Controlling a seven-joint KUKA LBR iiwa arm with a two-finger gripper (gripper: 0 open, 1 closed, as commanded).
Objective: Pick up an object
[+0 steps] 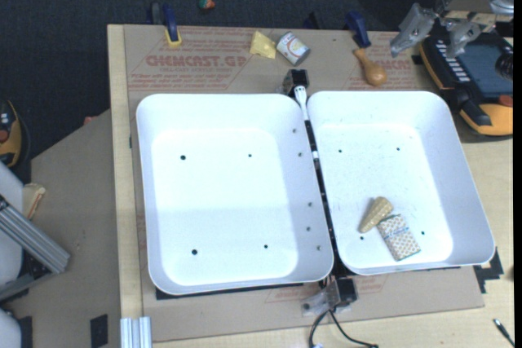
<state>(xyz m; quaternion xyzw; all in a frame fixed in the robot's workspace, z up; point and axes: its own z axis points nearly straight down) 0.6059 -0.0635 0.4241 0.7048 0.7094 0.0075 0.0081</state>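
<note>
A tan cone-shaped piece (375, 213) lies in the near part of the right bin (440, 126). A small patterned block (399, 237) lies touching it on the near side. My gripper (434, 38) hangs over the bench's far right corner, beyond the right bin's far rim and well away from both objects. Its two grey fingers (405, 33) are spread apart, open, with nothing between them.
The left bin (155, 175) stands beside the right one. On the board behind the bins lie a yellow wedge (263, 45), a small white box (293, 49) and a wooden pear-shaped piece (371, 68). Blue clamps (170, 20) hold the board's far edge.
</note>
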